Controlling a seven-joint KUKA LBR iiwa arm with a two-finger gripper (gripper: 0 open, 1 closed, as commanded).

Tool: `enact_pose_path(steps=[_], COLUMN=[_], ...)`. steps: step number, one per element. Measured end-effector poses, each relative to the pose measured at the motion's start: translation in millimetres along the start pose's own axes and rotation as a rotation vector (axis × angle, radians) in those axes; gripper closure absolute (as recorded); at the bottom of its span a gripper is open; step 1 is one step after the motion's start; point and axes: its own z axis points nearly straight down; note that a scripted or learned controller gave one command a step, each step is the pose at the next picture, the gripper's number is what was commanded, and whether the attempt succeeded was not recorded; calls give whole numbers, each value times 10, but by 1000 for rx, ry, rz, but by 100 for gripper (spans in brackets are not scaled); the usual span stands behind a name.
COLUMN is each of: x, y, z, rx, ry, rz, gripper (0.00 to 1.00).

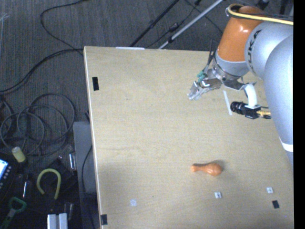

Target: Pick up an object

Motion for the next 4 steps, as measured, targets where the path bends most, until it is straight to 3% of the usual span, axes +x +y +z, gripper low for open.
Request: enact_pose_path(steps=[1, 2, 3, 4], x=[6, -113, 464, 137], y=[5, -1178, -433, -317], z=[-89, 159, -229, -681], rx=[0, 1, 0, 3], ry=[-1, 2, 1, -3], rz=[-1, -217, -126, 281], gripper=[100, 100, 100, 100])
